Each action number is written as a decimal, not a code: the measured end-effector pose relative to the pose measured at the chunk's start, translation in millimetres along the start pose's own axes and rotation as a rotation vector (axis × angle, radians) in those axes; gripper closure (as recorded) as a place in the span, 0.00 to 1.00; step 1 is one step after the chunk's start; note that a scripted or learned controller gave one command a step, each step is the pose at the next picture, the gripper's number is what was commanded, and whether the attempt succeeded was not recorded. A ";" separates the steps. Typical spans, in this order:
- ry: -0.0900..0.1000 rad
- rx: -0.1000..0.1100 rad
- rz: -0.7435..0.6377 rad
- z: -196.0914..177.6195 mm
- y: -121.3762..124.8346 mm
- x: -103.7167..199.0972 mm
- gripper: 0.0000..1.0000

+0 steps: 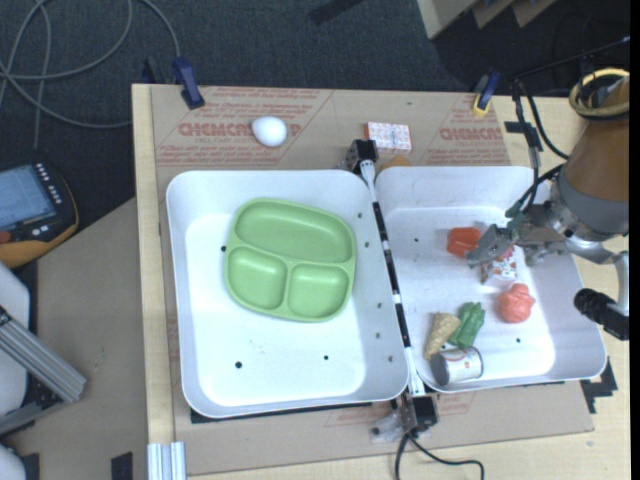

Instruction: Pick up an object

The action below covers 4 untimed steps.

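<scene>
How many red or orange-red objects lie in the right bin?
2: a red object left of the hand, and a pinkish-red one below it. The hand may hide another.

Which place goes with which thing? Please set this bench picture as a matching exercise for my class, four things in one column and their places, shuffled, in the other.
Things:
1. green divided plate
2. white egg-shaped object
3. metal can
4. pink round fruit

Places:
A. lying at the near edge of the right bin
B. on the brown board, behind the left bin
C. in the left bin
D. in the right bin, just in front of the pincer

Pairs: 1-C, 2-B, 3-A, 4-D
</scene>
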<state>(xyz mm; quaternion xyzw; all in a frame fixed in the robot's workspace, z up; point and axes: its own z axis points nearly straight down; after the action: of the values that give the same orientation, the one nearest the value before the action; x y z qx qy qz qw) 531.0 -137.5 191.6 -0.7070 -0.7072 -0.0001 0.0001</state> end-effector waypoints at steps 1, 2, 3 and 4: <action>0.000 0.000 0.000 107.2 -20.9 43.6 0.00; 0.001 0.002 0.001 107.3 -52.4 29.3 0.00; 0.002 0.002 0.000 107.3 -52.1 37.7 0.00; 0.001 0.001 0.001 107.3 -52.0 39.0 0.00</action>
<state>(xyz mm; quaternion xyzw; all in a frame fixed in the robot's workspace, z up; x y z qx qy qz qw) 479.0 -98.5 84.3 -0.7074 -0.7068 -0.0001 0.0008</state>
